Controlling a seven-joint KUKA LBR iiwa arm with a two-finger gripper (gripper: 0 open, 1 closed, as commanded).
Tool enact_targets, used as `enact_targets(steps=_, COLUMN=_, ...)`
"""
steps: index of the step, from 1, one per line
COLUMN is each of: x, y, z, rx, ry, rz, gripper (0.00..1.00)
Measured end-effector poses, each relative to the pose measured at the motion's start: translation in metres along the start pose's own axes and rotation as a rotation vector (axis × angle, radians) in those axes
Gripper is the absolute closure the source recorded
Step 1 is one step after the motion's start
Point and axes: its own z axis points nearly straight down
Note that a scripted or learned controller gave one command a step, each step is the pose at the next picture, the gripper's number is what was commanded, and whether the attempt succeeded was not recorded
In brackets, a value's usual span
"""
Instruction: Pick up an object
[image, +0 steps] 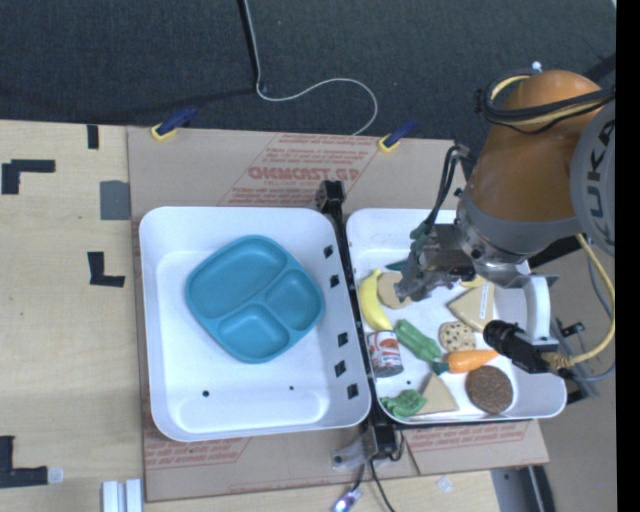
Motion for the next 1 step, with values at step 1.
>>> enact_targets(steps=1, x=0.0619, y=-0.0205, z=0.0583, rx=0.006, ry=0.001, rz=-0.004, gripper=1.0)
